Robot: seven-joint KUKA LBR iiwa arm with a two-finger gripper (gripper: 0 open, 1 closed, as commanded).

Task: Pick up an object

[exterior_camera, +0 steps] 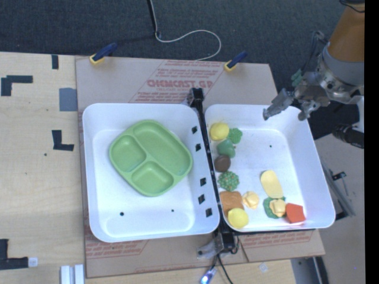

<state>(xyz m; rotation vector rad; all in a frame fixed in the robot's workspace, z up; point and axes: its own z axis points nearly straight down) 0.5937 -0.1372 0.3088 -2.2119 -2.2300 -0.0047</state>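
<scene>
- Gripper (286, 112) sits at about 1 o'clock in the camera view, over the far right corner of the right bin (308, 141). Fingers (273, 110) spread apart, nothing between them.
- Progress: nothing picked. No object is lifted; every item rests on the bin floor. My read: approach phase, all of the grasp is left to do.
- Candidates all lie in the right bin, mostly along its left wall:
  - yellow lemon-like piece (219, 131) at 10 o'clock of the bin, green leafy piece (234, 136) touching it on its 3 o'clock side
  - another small green piece (225, 149) just below, then a brown round piece (222, 163)
  - broccoli-like green cluster (228, 180), orange-brown block (230, 200) and a yellow ball (238, 218) toward 7 o'clock
  - pale yellow oval (271, 183) near bin centre, standing apart from the rest
  - small cream piece (251, 200), a green-and-yellow piece (275, 207) and a red-orange block (295, 213) at 5 o'clock
- Left bin (95, 158) holds a green divided tray (150, 157); tray compartments look bare.
- The gripper is well apart from every item; nearest are the lemon-like piece and leafy piece, toward its 8 o'clock.
- Left to do, as I judge it: move over one item, descend, close, lift. The pale oval looks the easiest since it has clear space around it; the left-wall cluster is packed and risks a multi-item or wall contact.
</scene>
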